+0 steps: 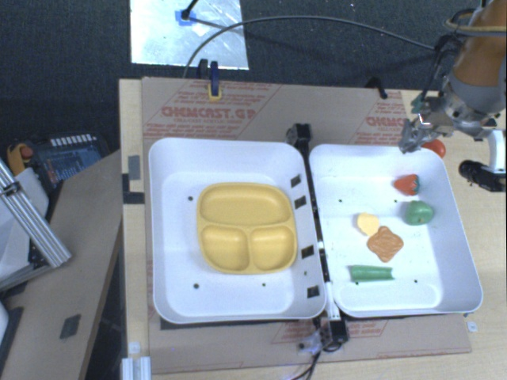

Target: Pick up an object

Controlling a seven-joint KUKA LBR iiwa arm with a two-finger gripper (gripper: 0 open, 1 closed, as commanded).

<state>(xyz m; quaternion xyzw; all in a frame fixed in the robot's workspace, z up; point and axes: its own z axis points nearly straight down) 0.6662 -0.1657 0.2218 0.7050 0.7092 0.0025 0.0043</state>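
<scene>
You had the gripper [413, 139] over the right bin's [455, 291] far right corner, just beside a small red piece [433, 147]; I could not tell its state. The strawberry [406, 184], green lump [418, 211], yellow piece [367, 224], cookie [385, 244] and bean [371, 273] lay in that bin, and a yellow tray [244, 226] sat in the left bin [170, 212].

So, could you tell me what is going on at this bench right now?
A grey and orange robot arm reaches in from the right, its gripper hanging at the far right corner of the right bin. That bin holds five small items: a red piece, a green round piece, a yellow piece, a brown piece and a long green piece. The left bin holds a yellow divided tray.
</scene>
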